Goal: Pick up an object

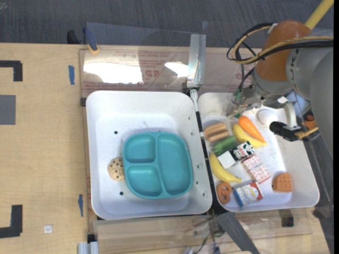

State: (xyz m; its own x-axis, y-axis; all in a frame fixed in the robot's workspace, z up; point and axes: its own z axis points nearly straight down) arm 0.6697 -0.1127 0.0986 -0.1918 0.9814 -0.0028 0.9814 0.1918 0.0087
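Observation:
The right bin point(310, 187) holds several toy foods. Among them are a hot dog bun point(215, 131), a green vegetable point(225, 144), a carrot point(250, 127), a yellow banana point(222, 169) and a second yellow piece point(244, 135). There are also a black-and-white carton point(242, 152), a red-and-white box point(256, 169), a waffle point(282, 182), a pretzel point(223, 193) and a blue-and-white carton point(247, 193). My gripper point(238, 103) hangs low at the bin's far side, just beyond the bun and the carrot. Nothing shows in its grasp.
The left bin point(100, 115) holds a teal divided plate point(157, 164) and a cookie point(115, 168) by the plate's left edge. The grey arm with its orange band point(280, 44) and looping cables covers the right bin's far right corner. A metal divider point(196, 62) stands behind the bins.

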